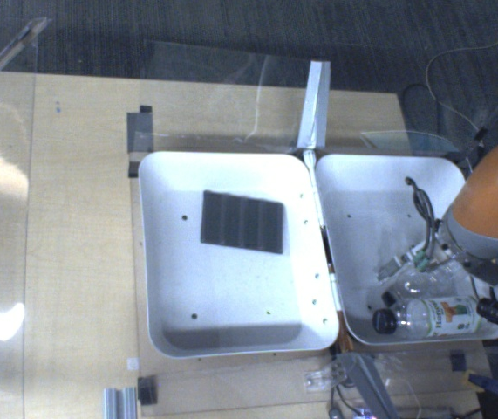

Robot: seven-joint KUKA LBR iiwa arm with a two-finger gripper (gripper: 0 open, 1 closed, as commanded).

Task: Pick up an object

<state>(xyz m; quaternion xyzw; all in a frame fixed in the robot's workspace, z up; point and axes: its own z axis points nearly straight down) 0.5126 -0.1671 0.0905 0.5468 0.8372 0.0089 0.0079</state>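
A clear plastic bottle (427,315) with a black cap and a green-and-orange label lies on its side near the front of the right bin (362,199). A flat dark grey rectangular pad (242,222) lies in the left bin (231,312), towards its back. My gripper (410,267) reaches down into the right bin from the right, under the orange band (493,203), and sits just above and behind the bottle. Glare and the clear plastic blur the gripper's tips.
A black cable (421,201) loops from the wrist over the right bin. A metal post (314,103) rises behind the wall where the bins meet. Clear plastic sheeting covers the wooden bench (57,234) to the left.
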